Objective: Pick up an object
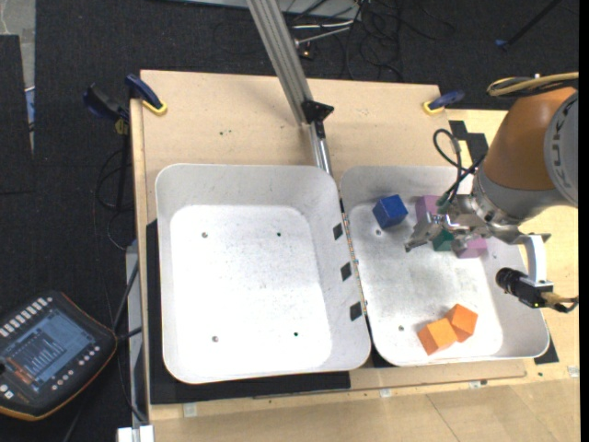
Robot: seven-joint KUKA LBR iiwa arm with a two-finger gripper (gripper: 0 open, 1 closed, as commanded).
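Observation:
My gripper (431, 235) hangs low over the right bin (405, 284), in its upper right part. Around the fingers lie a green block (445, 240) and a purple block (471, 246), with another purple piece (425, 207) just behind. The green block sits right at the fingertips, partly hidden by the hand. A blue cube (389, 211) rests to the left of the gripper. Two orange blocks (448, 328) lie together near the bin's front right corner.
The left bin (184, 247) lies beside the right one. A slanted metal pole (285, 53) comes down to the bench between the bins' back edges. A teach pendant (46, 353) sits off the bench at the lower left.

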